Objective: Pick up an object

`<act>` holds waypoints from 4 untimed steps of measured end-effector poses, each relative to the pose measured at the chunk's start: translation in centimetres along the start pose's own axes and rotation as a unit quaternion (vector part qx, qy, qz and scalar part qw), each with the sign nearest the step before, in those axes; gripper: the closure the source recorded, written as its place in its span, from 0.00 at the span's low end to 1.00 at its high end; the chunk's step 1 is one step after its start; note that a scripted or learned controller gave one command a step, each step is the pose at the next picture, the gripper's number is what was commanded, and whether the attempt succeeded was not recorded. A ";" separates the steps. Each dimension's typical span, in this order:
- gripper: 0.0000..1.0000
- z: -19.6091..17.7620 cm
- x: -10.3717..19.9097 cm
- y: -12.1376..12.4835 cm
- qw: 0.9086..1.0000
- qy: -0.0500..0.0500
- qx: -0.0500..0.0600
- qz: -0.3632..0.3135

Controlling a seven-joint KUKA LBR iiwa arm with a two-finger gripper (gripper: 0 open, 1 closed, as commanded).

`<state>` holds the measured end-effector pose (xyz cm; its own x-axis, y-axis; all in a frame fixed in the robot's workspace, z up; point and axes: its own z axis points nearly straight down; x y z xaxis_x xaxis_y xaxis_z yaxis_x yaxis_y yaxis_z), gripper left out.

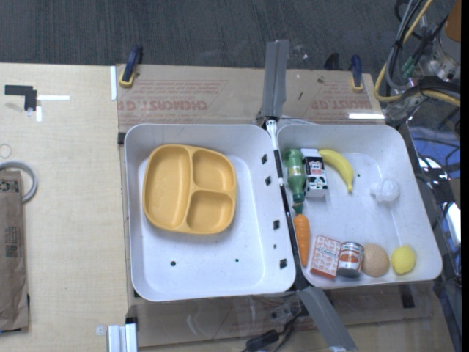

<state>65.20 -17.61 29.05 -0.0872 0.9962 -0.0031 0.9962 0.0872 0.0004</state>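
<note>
Bottle between carton and bin wall

Robot body at upper right corner — grey metal segment, partly cropped. Orange patch at frame edge above it. Black and yellow cables loop around it — tangled bundle, some trailing downward.

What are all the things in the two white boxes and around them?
plate: 1, yellow, three sections, left bin
bottle: 1, green, right bin, left edge
carton: 1, white and black, beside bottle
banana: 1, yellow, right of carton
carrot: 1, orange, below bottle
box: 1, orange and white, front
can: 1, silver with red label, front
round fruit: 1, tan, front
lemon: 1, yellow, front right corner
white object: 1, right side
clamps: 2, blue, cardboard's back edge
</note>
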 end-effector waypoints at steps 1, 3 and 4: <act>0.00 0.1 0.0 0.0 1.000 0.000 0.001 0.000; 0.00 19.4 0.8 -3.4 0.965 0.000 -0.001 -0.261; 1.00 18.3 0.6 -3.4 0.966 -0.001 -0.003 -0.259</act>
<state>61.80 -17.35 10.70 -0.5736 0.8191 -0.0062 0.8191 0.5736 0.0046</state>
